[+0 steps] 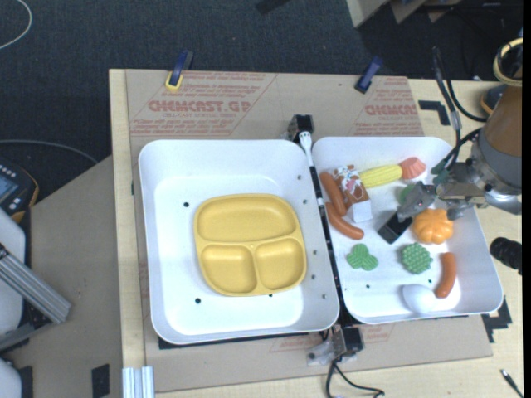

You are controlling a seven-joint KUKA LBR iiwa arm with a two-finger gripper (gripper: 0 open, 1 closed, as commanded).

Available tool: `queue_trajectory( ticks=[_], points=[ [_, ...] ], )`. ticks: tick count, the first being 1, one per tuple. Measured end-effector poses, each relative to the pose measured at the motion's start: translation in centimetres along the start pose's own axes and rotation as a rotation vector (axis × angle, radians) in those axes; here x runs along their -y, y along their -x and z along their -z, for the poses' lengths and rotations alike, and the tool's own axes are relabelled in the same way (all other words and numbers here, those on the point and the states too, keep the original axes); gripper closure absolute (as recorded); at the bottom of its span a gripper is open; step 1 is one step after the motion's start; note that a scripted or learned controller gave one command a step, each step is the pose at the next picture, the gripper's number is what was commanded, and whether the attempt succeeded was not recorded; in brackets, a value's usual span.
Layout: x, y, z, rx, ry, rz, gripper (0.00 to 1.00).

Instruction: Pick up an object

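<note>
Bench seen from above at a slant; two shallow white bins side by side. Left bin (158, 222), centre-left of the frame, carries a yellow divided tray (249, 243) with three compartments, lying flat near its middle. Right bin (481, 288), at right of centre, holds the toy food. Along its left side: two reddish sausages (338, 210), lying lengthwise and touching or nearly so, with a small brown and white piece (355, 187) just beside their upper end. Upper part of the bin: a yellow corn cob (380, 175), lying across, with a pink-orange piece (413, 168) at its right end. Lower part: a flat green leafy piece (362, 259), a green knobbly piece (416, 258) to its right, a further reddish sausage (446, 274) near the lower right, and a white rounded object (419, 297) at the bottom wall. The arm enters from the right edge of the frame; the gripper (419, 204) sits over the middle of the right bin, low, directly beside an orange pumpkin-like object (433, 227) that lies just below and right of it. A dark part of the gripper points down-left toward the bin floor. Pincer state: cannot tell from this view, and nothing is visibly held.
</note>
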State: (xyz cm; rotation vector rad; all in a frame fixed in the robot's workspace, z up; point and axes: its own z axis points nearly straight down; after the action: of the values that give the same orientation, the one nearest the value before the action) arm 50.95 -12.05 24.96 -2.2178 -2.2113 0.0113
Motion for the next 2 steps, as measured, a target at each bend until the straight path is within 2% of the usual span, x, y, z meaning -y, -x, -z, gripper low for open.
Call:
queue_trajectory(
  ticks=[1,2],
  points=[
    [-0.2,0.0,0.6,0.002,0.012,0.003,0.0],
    [-0.3,0.3,-3.8,0.0,0.005,0.002,0.0]
  ],
)
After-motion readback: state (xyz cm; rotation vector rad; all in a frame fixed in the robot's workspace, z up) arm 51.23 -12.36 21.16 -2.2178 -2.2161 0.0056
